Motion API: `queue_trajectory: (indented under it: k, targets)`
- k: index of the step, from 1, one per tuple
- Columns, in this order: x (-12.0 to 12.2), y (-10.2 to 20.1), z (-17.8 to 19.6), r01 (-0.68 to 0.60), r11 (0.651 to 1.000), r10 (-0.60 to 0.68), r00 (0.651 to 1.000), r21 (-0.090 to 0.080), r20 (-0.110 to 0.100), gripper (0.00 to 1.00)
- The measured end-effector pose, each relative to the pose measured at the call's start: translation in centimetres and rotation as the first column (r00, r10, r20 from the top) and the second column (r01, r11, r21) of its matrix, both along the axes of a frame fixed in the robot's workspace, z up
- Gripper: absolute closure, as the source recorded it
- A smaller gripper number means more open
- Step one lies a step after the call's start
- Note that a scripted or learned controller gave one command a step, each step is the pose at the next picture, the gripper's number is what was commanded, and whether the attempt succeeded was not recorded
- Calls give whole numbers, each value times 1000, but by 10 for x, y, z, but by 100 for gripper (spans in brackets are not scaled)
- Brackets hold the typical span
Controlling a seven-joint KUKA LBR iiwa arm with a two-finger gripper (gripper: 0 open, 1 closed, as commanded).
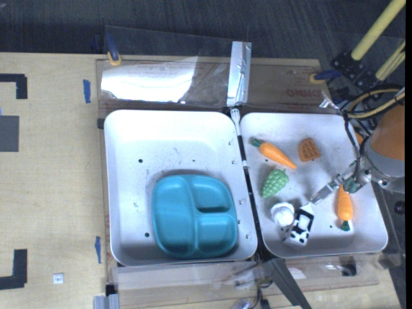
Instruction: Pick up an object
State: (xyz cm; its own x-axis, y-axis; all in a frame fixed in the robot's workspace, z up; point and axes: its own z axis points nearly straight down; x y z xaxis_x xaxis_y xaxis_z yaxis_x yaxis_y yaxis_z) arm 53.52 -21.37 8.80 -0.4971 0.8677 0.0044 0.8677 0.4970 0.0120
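The right bin point(322, 122) holds several small toys. An orange carrot with a green top point(273, 152) lies at its upper left, and an orange waffle piece point(309, 149) sits beside it. Below them are a green bumpy fruit point(275, 182), a white round piece point(282, 214) and a black-and-white object point(300, 226). A second carrot point(345, 206) lies near the bin's right side. My gripper point(336, 185) reaches in from the right, low over the bin. It is just above this second carrot and right of the green fruit. Nothing is visibly held in it.
The left bin point(129, 134) holds a blue divided plate point(193, 215) in its lower half. A clear panel and metal strip point(238, 73) stand behind the bins. Cables and a yellow pole point(380, 21) crowd the upper right, near the arm's orange band point(393, 137).
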Motion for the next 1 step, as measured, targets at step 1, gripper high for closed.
queue_trajectory:
  k: [1]
  targets:
    - [-18, 0, 0, 7, 1000, -7, 1000, 0, 1, 0]
